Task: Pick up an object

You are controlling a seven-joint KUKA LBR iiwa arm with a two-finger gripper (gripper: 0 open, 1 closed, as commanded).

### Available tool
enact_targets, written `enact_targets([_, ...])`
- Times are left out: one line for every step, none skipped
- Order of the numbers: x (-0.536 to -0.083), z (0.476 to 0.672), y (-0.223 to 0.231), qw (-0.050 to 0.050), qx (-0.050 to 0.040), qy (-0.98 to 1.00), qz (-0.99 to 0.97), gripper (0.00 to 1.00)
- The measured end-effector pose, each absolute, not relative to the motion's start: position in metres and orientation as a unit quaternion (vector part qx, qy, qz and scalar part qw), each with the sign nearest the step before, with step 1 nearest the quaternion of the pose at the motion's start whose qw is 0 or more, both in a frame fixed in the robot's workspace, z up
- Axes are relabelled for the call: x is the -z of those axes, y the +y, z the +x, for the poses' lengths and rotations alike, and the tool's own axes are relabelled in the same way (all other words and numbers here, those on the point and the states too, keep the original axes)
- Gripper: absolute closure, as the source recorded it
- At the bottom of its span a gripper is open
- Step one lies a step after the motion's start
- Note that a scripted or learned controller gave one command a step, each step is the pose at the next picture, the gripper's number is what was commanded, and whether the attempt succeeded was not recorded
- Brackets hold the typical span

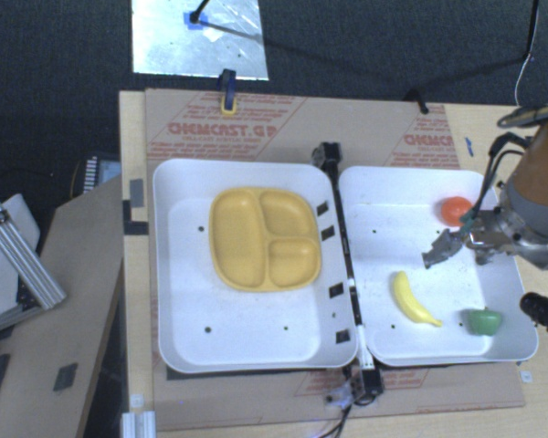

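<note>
From the fixed overhead camera, two shallow white bins sit side by side on a cardboard-covered bench: the left bin and the right bin. The left bin holds one yellow divided plate with three compartments, lying flat near the bin's centre. The right bin holds three loose objects, one of each kind. A single yellow toy banana, curved and glossy, lies flat in the lower middle of that bin, its upper end rounded and its lower end tapering toward the right. A single orange-red round fruit, too small to name more exactly, sits near the bin's upper right. A single green round piece, perhaps a small pepper or apple, rests in the lower right corner, near the banana's tip but apart from it. The arm comes in from the right, and its gripper hangs over the right bin between the orange-red fruit and the banana, touching neither. Whether its fingers are spread or pressed together cannot be told here; nothing is seen between them.
</note>
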State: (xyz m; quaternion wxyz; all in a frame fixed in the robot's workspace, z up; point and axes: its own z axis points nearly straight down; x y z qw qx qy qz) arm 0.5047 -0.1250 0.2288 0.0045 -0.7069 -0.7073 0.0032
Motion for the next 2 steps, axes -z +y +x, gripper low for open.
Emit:
enact_targets([-0.235,0.507,-0.125,0.0,0.0003,-0.708,-0.706,0.0])
enact_targets([-0.182,0.515,-0.131,0.001,-0.0006,-0.707,-0.707,0.0])
